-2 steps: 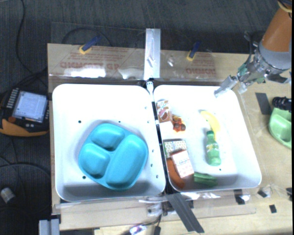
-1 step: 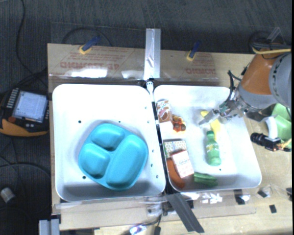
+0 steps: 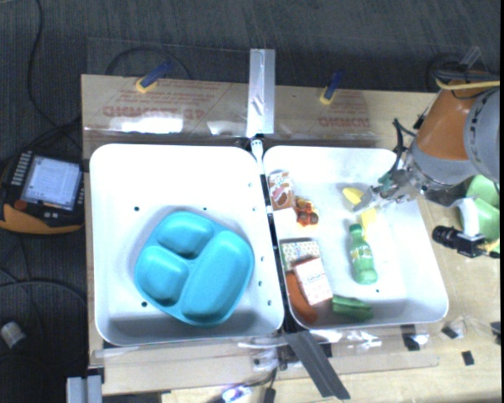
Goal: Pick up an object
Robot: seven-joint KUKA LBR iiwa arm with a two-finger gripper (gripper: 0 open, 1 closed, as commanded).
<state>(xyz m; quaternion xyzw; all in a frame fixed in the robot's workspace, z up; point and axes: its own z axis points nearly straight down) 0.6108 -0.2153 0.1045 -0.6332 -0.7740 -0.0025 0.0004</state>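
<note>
Glossy blue plastic tray (image 3: pixel 193 264); smooth white plastic bins (image 3: pixel 118 175); green plastic bottle (image 3: pixel 362 258); matt dark carpet (image 3: pixel 235 11).

We see the arm (image 3: pixel 470 137) cut off by the right edge, and its gripper (image 3: pixel 386 187) too small and blurred to judge. A box (image 3: pixel 312 282) covers part of an orange thing (image 3: pixel 301 302). The packet (image 3: pixel 280 189) print is unreadable to us.

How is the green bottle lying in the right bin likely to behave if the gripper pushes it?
The green bottle lies on its side with a rounded body, so it would probably roll. It looks small and plastic, likely light and stiff, perhaps slippery.
</note>
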